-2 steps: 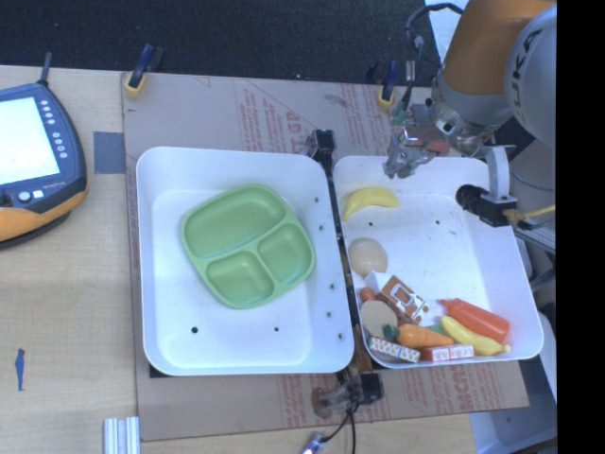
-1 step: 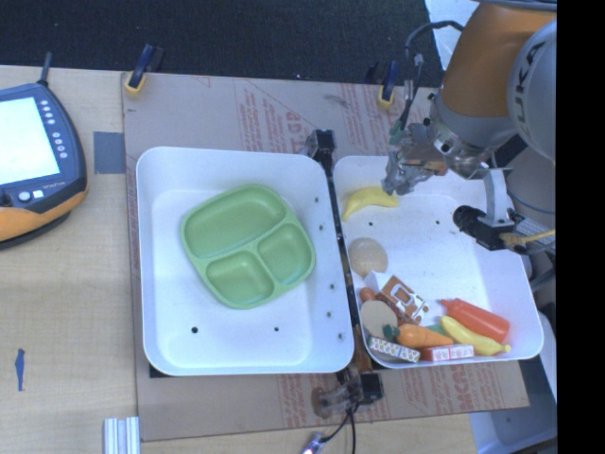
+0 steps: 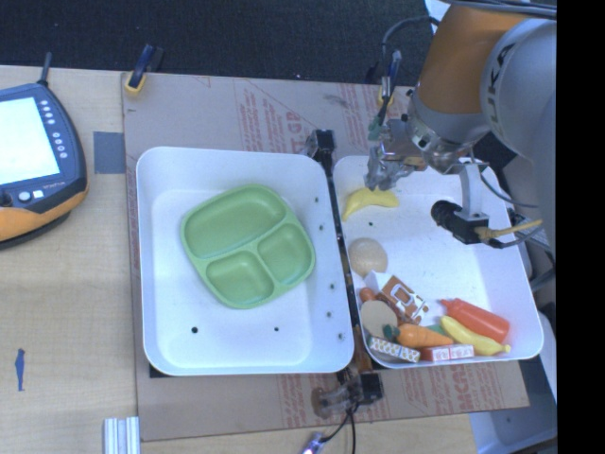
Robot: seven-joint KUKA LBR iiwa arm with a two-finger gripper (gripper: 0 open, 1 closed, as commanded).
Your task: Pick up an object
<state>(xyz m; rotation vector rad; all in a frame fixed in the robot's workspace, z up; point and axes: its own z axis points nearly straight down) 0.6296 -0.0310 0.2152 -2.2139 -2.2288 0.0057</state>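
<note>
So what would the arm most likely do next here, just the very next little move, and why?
Probably a short straight drop onto the yellow banana. The gripper hangs right above it, at the far end of the right bin, and the banana lies flat and apart from the pile of toy food at the near end. From this angle I cannot tell whether it already touches the banana.

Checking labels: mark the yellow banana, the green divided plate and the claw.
yellow plastic banana (image 3: 371, 201), camera view, middle of its curved body
green three-compartment plastic plate (image 3: 248, 245), camera view, ridge where the compartments meet
claw (image 3: 381, 179), camera view, between its fingertips just above the banana
</note>
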